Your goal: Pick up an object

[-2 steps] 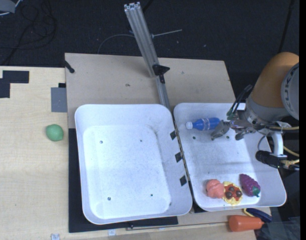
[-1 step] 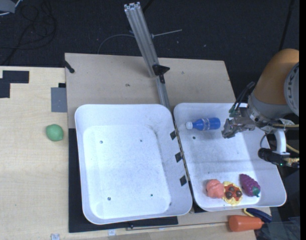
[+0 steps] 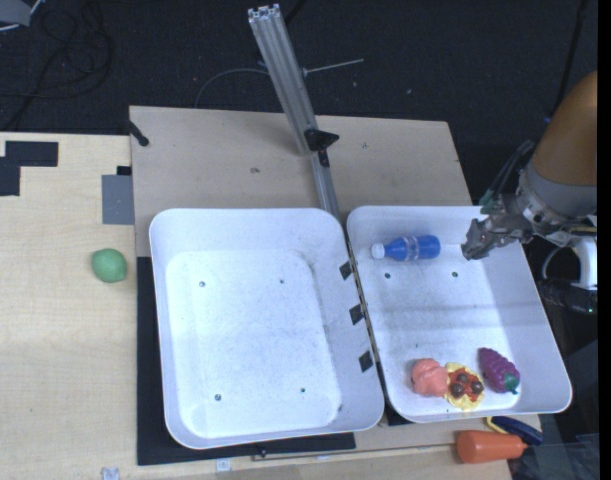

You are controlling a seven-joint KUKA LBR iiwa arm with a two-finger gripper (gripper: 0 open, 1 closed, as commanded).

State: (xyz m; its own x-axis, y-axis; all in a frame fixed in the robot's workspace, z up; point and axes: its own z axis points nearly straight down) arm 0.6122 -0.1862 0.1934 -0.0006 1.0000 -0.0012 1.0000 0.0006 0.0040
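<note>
Right bin's (image 3: 545, 328) middle lies open between bottle (image 3: 409, 248) and toys (image 3: 465, 378).

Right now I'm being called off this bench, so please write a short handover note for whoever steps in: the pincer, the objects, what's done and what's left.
Pincer: over the far right part of the right bin, near its rim, with nothing seen in it; whether it is open or shut cannot be judged.
Objects in the right bin: blue bottle lying on its side at the far end, just left of the pincer; pink toy, yellow-red toy and purple grapes grouped at the near edge.
Done: nothing is picked up yet.
Left: grasp and lift one object; the bottle looks nearest.
</note>
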